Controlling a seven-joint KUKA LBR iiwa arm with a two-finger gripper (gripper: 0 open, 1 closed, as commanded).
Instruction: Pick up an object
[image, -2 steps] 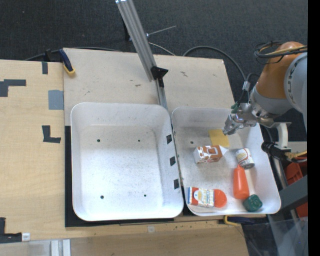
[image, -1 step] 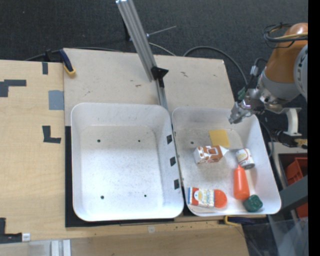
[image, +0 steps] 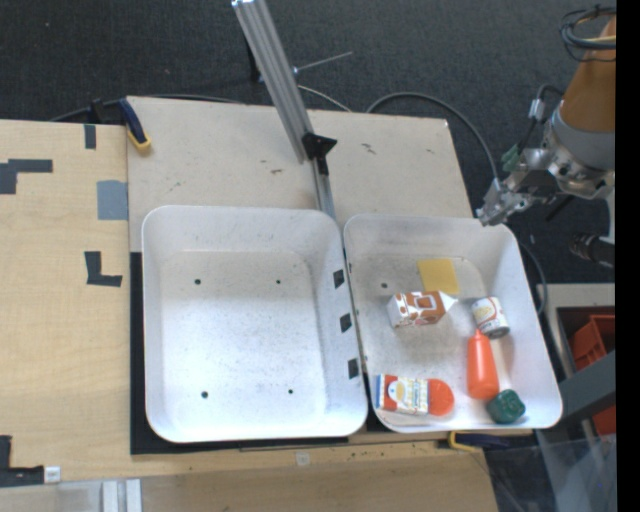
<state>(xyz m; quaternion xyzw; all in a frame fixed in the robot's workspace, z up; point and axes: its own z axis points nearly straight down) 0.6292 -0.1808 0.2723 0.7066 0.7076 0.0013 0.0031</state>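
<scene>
One gripper (image: 497, 208) above right bin's (image: 528, 290) far corner, holding nothing

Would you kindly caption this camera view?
Arm's tool hovers over the right bin's far corner; bottle, carton untouched.

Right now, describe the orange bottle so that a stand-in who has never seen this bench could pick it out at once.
Look in the right-hand white bin, toward its near right corner. The orange bottle lies there lengthwise, between a small can above it and a dark green lump below it. It is the only plain, solid orange thing; the carton and pouch nearby are white with print.
</scene>
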